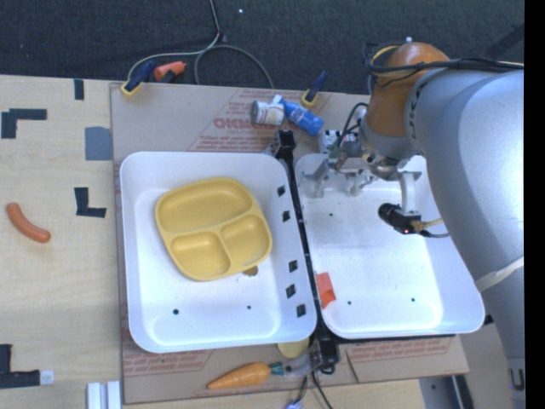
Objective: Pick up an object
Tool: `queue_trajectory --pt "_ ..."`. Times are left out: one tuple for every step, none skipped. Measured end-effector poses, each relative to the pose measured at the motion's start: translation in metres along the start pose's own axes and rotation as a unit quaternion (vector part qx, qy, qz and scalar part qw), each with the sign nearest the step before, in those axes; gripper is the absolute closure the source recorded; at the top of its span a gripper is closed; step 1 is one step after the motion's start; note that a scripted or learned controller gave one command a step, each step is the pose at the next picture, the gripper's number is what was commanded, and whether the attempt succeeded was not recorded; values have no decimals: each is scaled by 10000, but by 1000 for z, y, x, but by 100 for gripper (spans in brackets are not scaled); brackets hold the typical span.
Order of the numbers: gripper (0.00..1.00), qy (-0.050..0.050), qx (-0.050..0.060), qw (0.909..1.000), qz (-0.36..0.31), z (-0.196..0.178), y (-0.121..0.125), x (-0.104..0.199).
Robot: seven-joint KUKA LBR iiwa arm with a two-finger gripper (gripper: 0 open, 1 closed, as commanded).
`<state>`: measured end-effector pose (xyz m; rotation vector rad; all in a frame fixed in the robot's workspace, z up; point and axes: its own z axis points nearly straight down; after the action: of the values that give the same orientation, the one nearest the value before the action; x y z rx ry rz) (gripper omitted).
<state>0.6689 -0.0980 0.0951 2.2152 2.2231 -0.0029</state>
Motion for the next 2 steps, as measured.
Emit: queue_trajectory --pt "100 -4 2 10000 -5 -10 0 0" --pt "0 -9 4 10000 -6 -9 0 0"
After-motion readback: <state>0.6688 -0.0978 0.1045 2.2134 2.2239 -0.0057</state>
